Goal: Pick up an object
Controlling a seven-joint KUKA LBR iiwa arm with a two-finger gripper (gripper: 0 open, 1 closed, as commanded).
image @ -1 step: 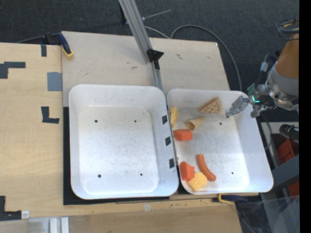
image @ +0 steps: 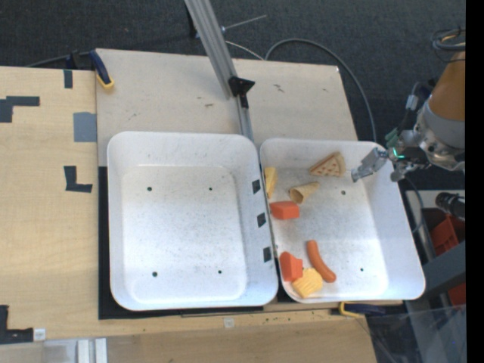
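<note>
The right bin (image: 393,233) holds several toy foods. A tan wedge (image: 327,165) lies near its far side, with a cone (image: 304,192) and a yellow piece (image: 270,181) to its left. An orange block (image: 284,210) sits below them. Near the front lie a sausage (image: 321,261), a red block (image: 290,266) and a yellow corn piece (image: 308,283). My gripper (image: 382,168) hovers over the bin's far right corner, just right of the tan wedge. It is open, with nothing between its fingers.
The left bin (image: 121,203) stands beside the right one, their rims touching. A slanted metal bar (image: 215,40) rises behind the bins, and a cable (image: 333,55) loops across the bench at the back. The bench edge lies just right of the right bin.
</note>
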